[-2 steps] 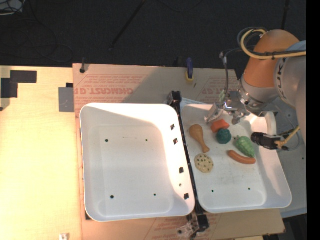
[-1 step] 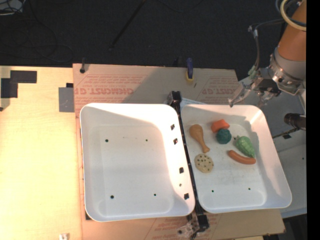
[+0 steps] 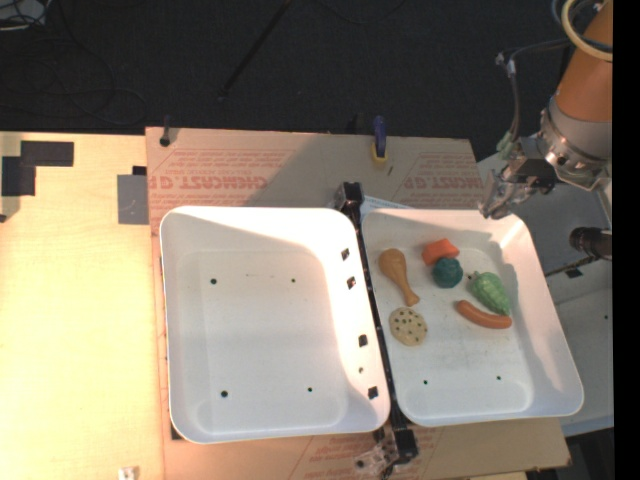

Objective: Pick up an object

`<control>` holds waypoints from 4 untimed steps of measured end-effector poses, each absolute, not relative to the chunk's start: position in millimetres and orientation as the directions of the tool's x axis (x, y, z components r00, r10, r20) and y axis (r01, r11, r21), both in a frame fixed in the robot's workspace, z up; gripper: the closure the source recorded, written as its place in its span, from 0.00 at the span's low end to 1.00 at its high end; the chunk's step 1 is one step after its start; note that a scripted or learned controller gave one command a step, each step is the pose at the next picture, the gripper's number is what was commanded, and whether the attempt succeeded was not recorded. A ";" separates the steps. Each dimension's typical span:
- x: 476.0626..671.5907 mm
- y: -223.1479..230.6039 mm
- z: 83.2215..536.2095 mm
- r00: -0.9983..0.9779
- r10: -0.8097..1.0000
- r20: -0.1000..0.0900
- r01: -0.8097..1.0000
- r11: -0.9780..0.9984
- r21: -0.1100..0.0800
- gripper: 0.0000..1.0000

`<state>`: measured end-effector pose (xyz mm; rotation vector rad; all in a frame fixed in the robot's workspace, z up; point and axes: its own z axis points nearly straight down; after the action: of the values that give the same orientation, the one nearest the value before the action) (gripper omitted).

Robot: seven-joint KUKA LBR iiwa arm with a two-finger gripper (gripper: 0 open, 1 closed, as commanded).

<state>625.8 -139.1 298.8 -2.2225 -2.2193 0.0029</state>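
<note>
A dark floor is lying behind a bench covered in brown cardboard, which is carrying two white bins side by side; the left bin [image 3: 260, 323] and the right bin [image 3: 545, 368] are touching along their inner walls.

The gripper [image 3: 497, 204] is hanging just over the far right corner of the right bin, above the rim and not down among the things; how it is set cannot be told at this size, and nothing is showing in it.

Working outward from it, everything to pick is lying toward the bin's middle, nearer and to the left. Closest are an orange-red piece [image 3: 440, 250] touching a teal ball [image 3: 447, 272], then a green pepper [image 3: 491, 292] beside a sausage [image 3: 483, 315] toward the right wall. Farther left, a drumstick [image 3: 398, 273] is running its long axis from far edge to near, ending near a speckled cookie [image 3: 408, 325].
</note>
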 end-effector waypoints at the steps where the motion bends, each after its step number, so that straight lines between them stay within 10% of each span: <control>1: 590.0 -183.5 201.0 0.005 1.000 0.001 1.000 -0.005 -0.013 1.00; 2: 588.3 -135.6 296.0 -0.005 1.000 0.000 1.000 0.005 0.007 1.00; 3: 483.4 -153.2 256.0 0.005 1.000 0.001 1.000 -0.005 -0.009 1.00; 4: 486.9 -113.7 381.7 -0.006 1.000 -0.001 1.000 0.006 0.010 1.00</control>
<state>486.9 -113.7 381.7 -2.2210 -2.2333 -0.0105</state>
